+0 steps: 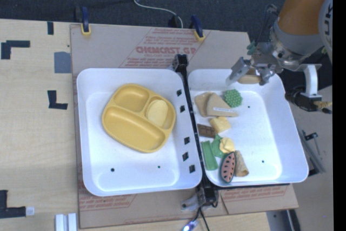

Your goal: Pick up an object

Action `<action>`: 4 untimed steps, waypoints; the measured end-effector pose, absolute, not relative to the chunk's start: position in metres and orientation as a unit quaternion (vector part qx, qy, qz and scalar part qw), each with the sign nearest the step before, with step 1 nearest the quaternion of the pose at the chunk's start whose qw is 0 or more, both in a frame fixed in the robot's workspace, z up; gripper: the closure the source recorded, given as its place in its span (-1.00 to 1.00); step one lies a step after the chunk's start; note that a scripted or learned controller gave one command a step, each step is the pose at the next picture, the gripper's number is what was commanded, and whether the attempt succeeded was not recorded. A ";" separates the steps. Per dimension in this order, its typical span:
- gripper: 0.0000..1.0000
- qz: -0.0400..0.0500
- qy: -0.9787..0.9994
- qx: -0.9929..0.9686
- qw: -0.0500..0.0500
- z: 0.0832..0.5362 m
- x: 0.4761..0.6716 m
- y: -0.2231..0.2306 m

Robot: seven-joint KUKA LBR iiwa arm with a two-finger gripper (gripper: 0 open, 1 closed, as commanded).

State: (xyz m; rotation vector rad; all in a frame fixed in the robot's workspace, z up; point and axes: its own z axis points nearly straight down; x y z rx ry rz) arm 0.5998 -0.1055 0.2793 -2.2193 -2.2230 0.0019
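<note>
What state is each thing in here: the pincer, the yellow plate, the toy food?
pincer: open, holding nothing, above the right bin's far edge
yellow plate: right way up, compartments bare, in the left bin
toy food: loose pile, left side of the right bin
watermelon slice: lying flat at the pile's near end

Yellow divided plate [139, 117] in left bin [89, 132]

Two white bins [86, 132] sit on brown cardboard [157, 46] printed with red lettering, over a pale wood surface [32, 132] marked with dark tape. The left holds a yellow divided plate [138, 116]. At right lie a green dotted ball [233, 97], tan wedges [215, 104], a green strip [210, 155] and a red, black-seeded watermelon slice [228, 167].
</note>
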 end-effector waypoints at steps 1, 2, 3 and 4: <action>-1.00 0.000 -0.707 -0.707 0.000 0.099 0.585 -0.126; -1.00 0.005 -0.709 -0.705 0.005 0.084 0.655 -0.141; -1.00 0.001 -0.707 -0.707 0.001 0.086 0.557 -0.109; -1.00 -0.001 -0.708 -0.706 -0.003 0.085 0.630 -0.138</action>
